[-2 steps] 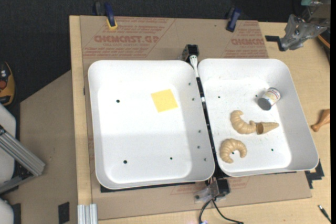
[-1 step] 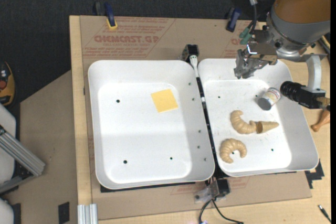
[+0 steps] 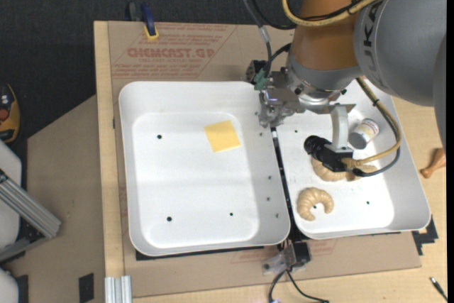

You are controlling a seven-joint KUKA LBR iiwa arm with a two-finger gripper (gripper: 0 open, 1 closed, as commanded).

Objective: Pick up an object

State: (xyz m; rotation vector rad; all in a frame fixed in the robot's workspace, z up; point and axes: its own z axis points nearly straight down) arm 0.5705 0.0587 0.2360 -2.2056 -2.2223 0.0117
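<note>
The grey arm (image 3: 411,32) with its orange band reaches in from the right and bends down over the far part of the divide between the bins. Its two-finger gripper (image 3: 272,110) sits low there; whether it is wide or narrow cannot be told. A flat yellow square (image 3: 223,136) lies near it in the left white bin (image 3: 142,174). A beige curled croissant-shaped piece (image 3: 316,201) lies in the right white bin (image 3: 397,202), farther from the gripper.
</note>
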